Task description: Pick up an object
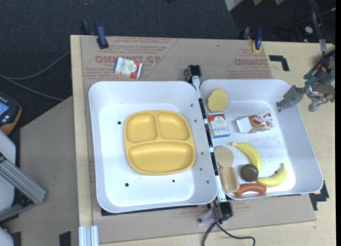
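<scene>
The right bin (298,133) holds several toy foods: a round yellow disc (217,100), a small red and white carton (218,125), a white and brown packet (254,123), two bananas (249,154) (275,177), a brown ball (248,172), a tan oval piece (224,156), a bun (229,179) and a red sausage (250,189). My gripper (301,98) hangs over the bin's far right rim, fingers spread with nothing between them. One grey finger (286,98) points toward the packet, a short way right of it.
The left bin (104,133) holds a yellow divided plate (159,142). A small red and white box (128,67) lies on the bench behind that bin. Clamps (99,33) (257,38) grip the bench's back edge.
</scene>
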### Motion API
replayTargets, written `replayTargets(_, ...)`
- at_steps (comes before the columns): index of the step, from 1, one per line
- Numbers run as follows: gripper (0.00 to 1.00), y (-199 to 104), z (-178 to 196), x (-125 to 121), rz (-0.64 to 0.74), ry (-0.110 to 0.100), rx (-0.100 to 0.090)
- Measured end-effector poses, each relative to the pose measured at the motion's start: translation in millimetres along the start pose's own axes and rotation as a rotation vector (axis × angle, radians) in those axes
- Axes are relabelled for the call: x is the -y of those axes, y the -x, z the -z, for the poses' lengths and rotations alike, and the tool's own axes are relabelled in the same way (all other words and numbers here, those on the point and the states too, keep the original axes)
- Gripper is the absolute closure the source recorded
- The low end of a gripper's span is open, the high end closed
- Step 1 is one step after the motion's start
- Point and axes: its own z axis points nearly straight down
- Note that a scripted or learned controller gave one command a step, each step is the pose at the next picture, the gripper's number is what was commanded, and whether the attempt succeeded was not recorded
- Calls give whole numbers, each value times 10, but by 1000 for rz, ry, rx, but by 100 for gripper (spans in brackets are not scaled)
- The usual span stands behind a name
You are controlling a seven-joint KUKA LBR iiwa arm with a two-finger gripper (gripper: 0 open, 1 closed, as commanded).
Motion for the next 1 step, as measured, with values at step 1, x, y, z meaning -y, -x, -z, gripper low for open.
replayTargets(1, 0, -723, -1655, 327, 4, -19, -8)
